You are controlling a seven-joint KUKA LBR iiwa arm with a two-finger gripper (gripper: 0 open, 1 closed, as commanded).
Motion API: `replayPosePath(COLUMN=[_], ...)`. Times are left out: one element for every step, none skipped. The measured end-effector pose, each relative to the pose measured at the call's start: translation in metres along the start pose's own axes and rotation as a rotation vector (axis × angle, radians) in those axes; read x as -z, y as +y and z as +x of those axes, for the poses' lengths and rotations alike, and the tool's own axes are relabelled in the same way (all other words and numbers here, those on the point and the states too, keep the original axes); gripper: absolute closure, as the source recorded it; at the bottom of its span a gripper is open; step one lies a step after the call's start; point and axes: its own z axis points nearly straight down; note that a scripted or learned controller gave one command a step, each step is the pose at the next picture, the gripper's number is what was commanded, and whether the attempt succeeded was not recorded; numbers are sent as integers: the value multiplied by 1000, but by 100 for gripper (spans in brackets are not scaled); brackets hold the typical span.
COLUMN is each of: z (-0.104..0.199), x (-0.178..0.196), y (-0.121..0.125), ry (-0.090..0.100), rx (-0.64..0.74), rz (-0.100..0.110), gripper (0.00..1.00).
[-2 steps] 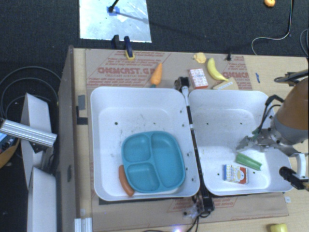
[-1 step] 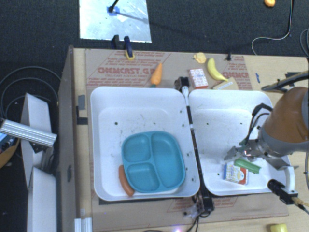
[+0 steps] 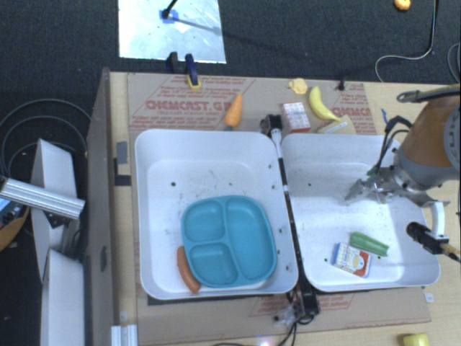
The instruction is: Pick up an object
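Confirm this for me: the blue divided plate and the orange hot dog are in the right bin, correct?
Not quite. The camera view shows the blue divided plate and the orange hot dog in the left bin, not the right one.

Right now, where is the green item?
In the camera view, the green item lies in the right bin, near its front right corner, just above a small red-and-white carton.

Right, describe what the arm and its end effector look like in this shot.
The arm is a rounded grey body with a broad orange band above the wrist. Dark cables loop along its near side. The end effector is pale grey metal, narrowing to thin fingers over the right bin. A black cylindrical piece with a white bracket juts out below the wrist.
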Motion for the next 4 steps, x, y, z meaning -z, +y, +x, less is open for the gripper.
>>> replayPosePath(z=[-10, 42, 50, -7], x=[0, 80, 29, -1], y=[-59, -81, -91, -21], ry=[6, 6, 7, 1], rx=[-7, 3, -3, -2], rz=[13, 4, 14, 4], gripper=[0, 0, 0, 0])
